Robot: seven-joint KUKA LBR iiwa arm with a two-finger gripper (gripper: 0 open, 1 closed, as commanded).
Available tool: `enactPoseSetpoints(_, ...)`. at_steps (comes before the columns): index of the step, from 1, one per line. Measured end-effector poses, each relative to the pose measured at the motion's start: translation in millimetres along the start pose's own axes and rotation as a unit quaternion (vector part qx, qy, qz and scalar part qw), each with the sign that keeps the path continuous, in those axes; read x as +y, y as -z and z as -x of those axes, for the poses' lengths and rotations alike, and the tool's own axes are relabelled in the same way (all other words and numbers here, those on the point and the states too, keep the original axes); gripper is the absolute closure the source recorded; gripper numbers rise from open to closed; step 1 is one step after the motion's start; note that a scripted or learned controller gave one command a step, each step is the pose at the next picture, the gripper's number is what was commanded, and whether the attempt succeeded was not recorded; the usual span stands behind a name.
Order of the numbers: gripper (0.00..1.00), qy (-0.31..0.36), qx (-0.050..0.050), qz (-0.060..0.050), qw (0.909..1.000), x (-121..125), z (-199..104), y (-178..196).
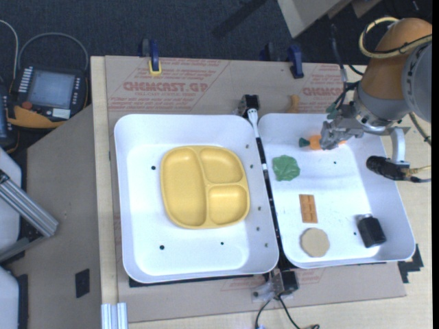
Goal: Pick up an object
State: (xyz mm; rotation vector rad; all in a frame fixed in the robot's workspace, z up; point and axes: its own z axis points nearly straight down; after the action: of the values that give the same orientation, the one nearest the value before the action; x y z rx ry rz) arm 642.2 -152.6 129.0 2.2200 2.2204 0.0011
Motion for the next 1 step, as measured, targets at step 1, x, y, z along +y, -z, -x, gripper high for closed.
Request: enactPoseSetpoints(1, 1.00, 0.000, -0.001, 0.004, 1.0000, 5.5, 0.0, 64.3)
